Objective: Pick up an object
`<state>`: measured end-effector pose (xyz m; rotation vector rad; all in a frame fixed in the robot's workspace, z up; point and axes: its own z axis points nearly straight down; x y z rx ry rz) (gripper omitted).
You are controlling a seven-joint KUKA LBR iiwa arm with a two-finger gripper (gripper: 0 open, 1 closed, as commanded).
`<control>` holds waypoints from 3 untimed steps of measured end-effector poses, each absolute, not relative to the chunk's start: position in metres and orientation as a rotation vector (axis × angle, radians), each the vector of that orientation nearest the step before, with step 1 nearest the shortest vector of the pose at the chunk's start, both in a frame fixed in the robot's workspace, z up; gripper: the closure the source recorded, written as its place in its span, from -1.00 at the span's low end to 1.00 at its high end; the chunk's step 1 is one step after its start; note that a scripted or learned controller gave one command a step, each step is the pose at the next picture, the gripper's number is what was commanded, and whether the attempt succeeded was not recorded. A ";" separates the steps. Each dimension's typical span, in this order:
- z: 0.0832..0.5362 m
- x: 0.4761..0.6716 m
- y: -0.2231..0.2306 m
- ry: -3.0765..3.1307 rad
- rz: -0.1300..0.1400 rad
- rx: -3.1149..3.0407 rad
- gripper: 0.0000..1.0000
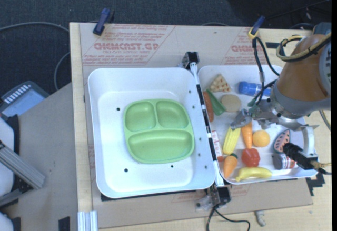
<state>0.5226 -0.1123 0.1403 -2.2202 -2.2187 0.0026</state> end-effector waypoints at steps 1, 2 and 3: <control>0.084 0.517 -0.096 -2.219 0.001 -2.222 -1.00; 0.118 0.602 -0.171 -2.223 -0.001 -2.224 -1.00; 0.084 0.548 -0.139 -2.219 0.002 -2.220 -1.00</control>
